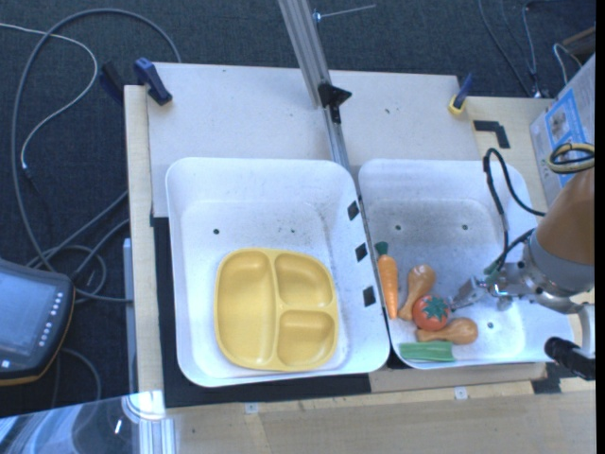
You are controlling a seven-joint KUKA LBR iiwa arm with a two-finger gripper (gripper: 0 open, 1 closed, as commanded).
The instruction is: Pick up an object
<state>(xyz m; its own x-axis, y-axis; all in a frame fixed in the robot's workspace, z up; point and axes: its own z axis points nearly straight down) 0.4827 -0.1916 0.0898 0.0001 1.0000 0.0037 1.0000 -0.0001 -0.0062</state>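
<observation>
no legible text anywhere

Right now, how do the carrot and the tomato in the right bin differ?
The carrot is long, thin and orange, lying lengthwise against the right bin's left wall; the tomato is round and red. The carrot has a green tip at its far end; the tomato has a green top facing up. The tomato touches other toy foods around it; the carrot lies more apart. Both are in the right bin, near its front.
</observation>
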